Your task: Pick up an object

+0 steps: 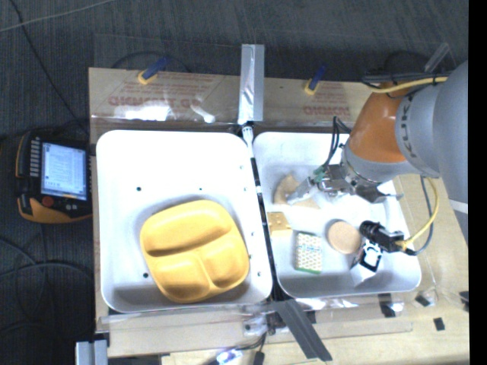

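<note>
A: What's near the end effector [319, 179]?
B: In the right bin [411, 280], a tan piece [293, 188] beside it; a round disc [343, 237] and dotted pad [308, 252] lie nearer. A yellow tray [195, 248] occupies the left bin [122, 158].

tray [195, 248] in left bin [122, 158]; disc [343, 237] and sponge [308, 252] in right bin [407, 276].
</note>
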{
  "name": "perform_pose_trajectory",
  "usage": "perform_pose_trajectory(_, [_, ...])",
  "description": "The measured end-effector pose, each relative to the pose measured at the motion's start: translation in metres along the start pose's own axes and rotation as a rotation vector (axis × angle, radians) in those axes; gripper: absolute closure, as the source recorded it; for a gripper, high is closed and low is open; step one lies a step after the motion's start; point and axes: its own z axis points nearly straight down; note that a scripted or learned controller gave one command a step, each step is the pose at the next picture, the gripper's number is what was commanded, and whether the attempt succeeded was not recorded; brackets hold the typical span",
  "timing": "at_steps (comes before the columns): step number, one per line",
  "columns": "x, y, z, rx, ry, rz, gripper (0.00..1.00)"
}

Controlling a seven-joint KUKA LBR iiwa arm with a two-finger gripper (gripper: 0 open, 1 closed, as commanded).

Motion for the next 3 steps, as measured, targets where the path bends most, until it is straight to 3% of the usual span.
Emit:
perform_pose_trajectory(1, [0.019,0.026,0.004,-0.006,-0.002,0.003,0.00])
perform_pose_trajectory(2, [0.020,0.029,-0.009,-0.013,0.001,0.004,1.00])
perform_pose_trajectory(3, [-0.032,0.050,-0.081,0.018,0.001,0.006,1.00])
